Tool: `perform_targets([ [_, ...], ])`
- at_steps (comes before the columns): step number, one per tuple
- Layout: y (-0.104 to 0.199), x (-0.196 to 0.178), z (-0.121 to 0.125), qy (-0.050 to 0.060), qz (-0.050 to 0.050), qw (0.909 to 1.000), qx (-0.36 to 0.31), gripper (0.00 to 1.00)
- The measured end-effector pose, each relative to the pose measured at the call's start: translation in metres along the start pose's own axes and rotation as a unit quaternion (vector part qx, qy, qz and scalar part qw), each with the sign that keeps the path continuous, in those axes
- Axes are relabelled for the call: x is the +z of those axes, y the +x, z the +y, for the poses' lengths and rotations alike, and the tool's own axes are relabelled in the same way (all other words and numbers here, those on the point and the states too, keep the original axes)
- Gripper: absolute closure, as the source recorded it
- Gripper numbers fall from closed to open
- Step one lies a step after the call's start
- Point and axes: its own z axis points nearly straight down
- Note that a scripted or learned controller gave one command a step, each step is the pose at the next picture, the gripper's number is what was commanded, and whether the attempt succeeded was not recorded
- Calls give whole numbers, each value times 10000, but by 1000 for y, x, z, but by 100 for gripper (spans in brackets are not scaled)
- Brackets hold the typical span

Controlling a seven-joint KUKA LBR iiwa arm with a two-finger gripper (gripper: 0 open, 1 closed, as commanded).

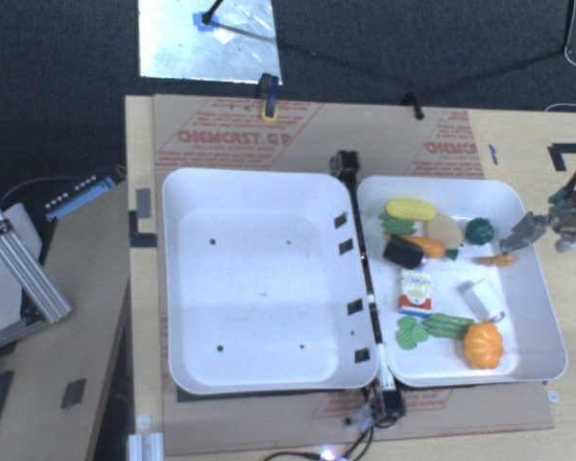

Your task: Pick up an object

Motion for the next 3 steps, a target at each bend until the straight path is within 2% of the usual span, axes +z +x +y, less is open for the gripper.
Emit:
perform_targets([
  [1,-9,143,31,51,18,10000,3,0],
  [2,33,191,83,-30,-1,10000,-38,0],
  [3,83,193,127,33,-10,10000,30,0],
])
